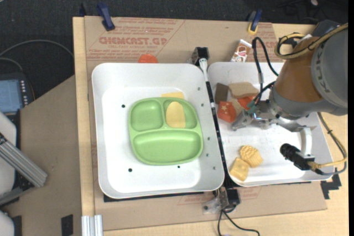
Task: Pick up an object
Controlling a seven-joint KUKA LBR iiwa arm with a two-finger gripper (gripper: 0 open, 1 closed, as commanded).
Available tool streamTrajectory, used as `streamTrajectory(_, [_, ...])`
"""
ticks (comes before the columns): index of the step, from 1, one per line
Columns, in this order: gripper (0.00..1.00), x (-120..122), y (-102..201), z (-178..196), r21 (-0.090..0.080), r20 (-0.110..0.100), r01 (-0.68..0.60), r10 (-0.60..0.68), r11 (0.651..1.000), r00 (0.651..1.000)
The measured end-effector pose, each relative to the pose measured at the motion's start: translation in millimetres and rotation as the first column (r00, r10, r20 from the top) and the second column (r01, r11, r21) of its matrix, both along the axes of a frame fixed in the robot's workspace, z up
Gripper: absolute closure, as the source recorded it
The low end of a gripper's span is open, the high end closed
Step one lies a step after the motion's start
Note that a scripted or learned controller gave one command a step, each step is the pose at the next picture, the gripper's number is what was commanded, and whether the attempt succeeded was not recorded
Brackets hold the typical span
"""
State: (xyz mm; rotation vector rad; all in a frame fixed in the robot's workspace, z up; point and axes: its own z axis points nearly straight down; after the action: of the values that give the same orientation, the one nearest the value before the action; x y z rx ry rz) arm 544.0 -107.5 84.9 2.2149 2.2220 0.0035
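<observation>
My gripper (245, 118) is low in the right bin (276, 174), in its upper left part. Just to its left lies a red object (225, 111), close to it or touching; I cannot tell which. A tan block (241, 88) and a small orange-red piece (246, 101) lie just behind the gripper. Two yellow pieces (250, 155) (239, 169) rest near the bin's front left corner. Nothing visibly sits in the gripper.
The left bin (110, 174) holds a green divided plate (165, 143) with a pale yellow item (175, 114) in its upper right compartment. A small carton (240, 52) stands on the bench behind the right bin. Blue clamps (105, 16) (254, 20) grip the board's far edge.
</observation>
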Motion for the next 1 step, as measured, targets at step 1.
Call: streamTrajectory(1, [0.00, 84.7, -43.8, 0.7, -0.003, 0.003, 0.002, -0.002, 1.000, 1.000])
